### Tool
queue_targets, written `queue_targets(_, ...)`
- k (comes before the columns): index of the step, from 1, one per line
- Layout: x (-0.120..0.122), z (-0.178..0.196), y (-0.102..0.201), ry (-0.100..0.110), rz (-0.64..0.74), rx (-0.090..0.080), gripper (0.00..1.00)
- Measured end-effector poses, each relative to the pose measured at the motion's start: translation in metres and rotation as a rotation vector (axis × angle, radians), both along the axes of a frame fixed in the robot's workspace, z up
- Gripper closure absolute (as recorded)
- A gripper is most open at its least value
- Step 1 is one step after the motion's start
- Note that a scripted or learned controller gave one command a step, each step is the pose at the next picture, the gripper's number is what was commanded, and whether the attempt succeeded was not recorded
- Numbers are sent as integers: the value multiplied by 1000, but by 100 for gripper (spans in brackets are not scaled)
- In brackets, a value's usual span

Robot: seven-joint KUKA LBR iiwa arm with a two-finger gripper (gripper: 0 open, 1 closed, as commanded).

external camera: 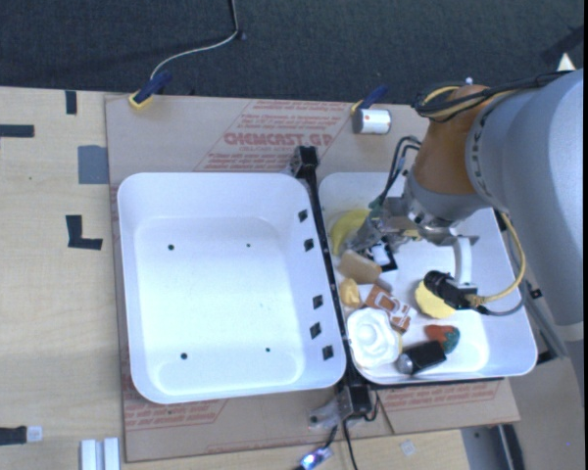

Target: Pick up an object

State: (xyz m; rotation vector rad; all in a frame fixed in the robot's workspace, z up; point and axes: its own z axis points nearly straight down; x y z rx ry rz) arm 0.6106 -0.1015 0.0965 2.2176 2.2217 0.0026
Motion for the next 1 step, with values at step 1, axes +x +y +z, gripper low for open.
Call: queue_targets(1, -26, 94, 71, -3, 7, 4, 100)
